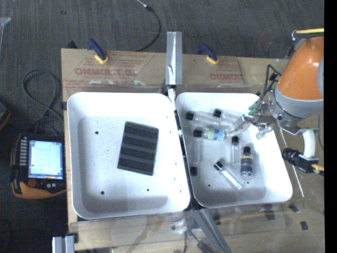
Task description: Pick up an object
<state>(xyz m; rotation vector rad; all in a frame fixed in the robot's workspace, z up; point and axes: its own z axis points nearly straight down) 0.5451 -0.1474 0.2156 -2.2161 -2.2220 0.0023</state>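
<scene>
Reaching in from the right, the arm (pixel 300 78) hangs over the right bin (pixel 274 191) near its upper right corner, with the gripper (pixel 256 121) low above the bin floor; whether its fingers are spread or closed cannot be told. Several small clear bottles with dark caps lie in that bin. One bottle with a pale label (pixel 210 134) lies just left of the gripper, long axis roughly left-right, cap pointing left. Another bottle with a blue label (pixel 246 162) lies lengthwise up-down, cap toward the top. A third bottle (pixel 227 175) lies diagonally, cap to the upper left. A dark ribbed block (pixel 138 147) rests in the left bin (pixel 79 194).
</scene>
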